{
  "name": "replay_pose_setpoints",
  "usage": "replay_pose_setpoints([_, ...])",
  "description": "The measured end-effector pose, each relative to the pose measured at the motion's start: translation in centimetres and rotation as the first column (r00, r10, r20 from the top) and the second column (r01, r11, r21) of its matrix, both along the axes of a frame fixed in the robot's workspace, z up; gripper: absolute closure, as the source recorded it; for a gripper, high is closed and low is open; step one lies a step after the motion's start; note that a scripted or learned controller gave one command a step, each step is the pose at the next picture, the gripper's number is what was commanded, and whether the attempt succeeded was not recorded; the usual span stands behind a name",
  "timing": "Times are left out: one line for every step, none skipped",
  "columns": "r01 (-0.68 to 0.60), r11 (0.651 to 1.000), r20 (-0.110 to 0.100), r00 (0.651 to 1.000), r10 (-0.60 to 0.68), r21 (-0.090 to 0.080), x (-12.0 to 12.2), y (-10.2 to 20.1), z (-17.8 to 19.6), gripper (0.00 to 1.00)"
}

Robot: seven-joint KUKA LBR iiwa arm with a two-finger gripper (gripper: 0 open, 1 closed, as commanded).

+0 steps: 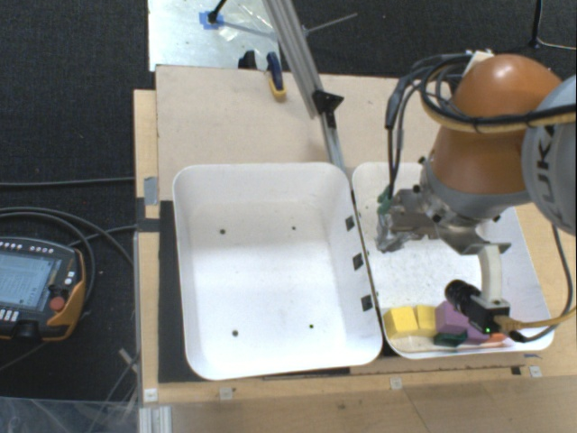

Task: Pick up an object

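Observation:
My gripper (393, 231) hangs over the left part of the right bin (410, 269), close to the wall it shares with the left bin. A yellow block (410, 320) lies at the right bin's front edge. Beside it on the right sit a purple object (453, 317) and a small dark green object (448, 338). These three things lie in front of the gripper, apart from it. The arm's orange band (496, 93) and grey wrist cover the back of the right bin.
The left bin (194, 197) stands beside the right one, with black clips on the shared wall (358, 262). A slanted metal pole (302, 57) crosses the back of the bench. A blue and yellow tool (275, 72) lies at the back. A teach pendant (36, 287) rests far left.

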State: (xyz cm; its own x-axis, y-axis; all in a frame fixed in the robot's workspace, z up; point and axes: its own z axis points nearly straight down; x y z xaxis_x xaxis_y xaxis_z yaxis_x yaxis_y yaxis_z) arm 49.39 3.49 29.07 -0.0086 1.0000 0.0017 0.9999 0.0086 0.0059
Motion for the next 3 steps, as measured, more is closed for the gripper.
replay_pose_setpoints([0.0,1.0,0.0,1.0,0.0,0.0,0.0,0.0,0.0,0.0])
replay_pose_setpoints([-0.006,1.0,0.002,1.0,0.006,0.001,0.1,0.0,1.1,1.0])
replay_pose_setpoints([-0.006,1.0,0.002,1.0,0.006,0.0,0.1,0.0,1.0,0.0])
